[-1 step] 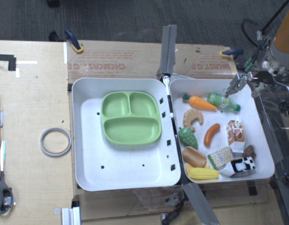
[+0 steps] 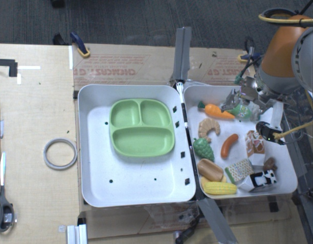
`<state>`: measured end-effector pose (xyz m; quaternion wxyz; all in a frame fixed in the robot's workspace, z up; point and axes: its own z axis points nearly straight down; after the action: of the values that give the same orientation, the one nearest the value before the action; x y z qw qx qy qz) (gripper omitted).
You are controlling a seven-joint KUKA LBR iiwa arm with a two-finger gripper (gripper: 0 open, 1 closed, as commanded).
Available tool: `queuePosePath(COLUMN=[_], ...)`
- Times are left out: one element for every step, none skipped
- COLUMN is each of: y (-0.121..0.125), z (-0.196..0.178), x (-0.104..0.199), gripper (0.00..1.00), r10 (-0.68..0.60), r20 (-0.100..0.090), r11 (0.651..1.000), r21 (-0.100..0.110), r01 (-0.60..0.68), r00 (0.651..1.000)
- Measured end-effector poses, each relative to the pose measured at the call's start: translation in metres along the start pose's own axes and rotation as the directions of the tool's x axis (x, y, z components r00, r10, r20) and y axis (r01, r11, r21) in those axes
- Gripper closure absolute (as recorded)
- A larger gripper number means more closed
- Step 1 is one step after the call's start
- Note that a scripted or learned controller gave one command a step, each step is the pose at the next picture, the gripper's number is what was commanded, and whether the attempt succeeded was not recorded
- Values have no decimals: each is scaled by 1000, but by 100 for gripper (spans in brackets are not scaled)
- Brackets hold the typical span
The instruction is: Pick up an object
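The gripper [image 2: 241, 101] is being held low over the far part of the right bin [image 2: 286, 179], just right of the carrot [image 2: 218, 111]; its state cannot be told. Croissant [image 2: 209, 127], sausage [image 2: 229, 145], broccoli [image 2: 203, 148] and corn [image 2: 219, 188] are lying in that bin. A green divided plate [image 2: 142, 127] is sitting in the left bin [image 2: 90, 151].

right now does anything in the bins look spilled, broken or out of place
Nothing looks spilled or broken. The green tray sits flat in the left bin. The toy food, such as the carrot, sausage and corn, lies jumbled in the right bin. The gripper is at that bin's far edge by the carrot.
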<state>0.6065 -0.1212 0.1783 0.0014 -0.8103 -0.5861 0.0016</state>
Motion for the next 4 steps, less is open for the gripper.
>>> queuePosePath(y=[24, 36, 40, 50], z=[25, 88, -14, 65], x=[-47, 30, 48, 36], gripper=[0, 0, 0, 0], r10=[-50, -284, -245, -347], r20=[1, 0, 2, 6], r11=[999, 959, 969, 937], r21=[-2, 4, -4, -24], r01=[50, 284, 245, 347], r00=[999, 959, 969, 938])
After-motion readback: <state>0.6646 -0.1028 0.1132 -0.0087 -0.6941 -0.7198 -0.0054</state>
